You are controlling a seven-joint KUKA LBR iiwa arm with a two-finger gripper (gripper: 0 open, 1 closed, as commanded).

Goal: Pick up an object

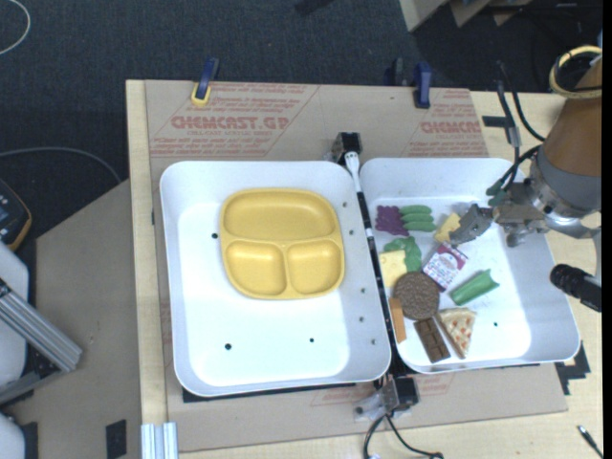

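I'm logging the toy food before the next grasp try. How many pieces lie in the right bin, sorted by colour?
Green: 3 (bean pods, leafy piece, pepper)
Yellow: 2 (block, wedge)
Brown: 2 (round cookie, chocolate bar)
Purple: 1 (grapes)
Orange: 1 (pizza slice)
Pink and white: 1 (packet)
Total: 10

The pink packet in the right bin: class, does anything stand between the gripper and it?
Nothing visible does. The gripper hangs over the right bin, just up and to the right of the pink packet. The green piece and the round brown cookie lie beside the packet, not over it.
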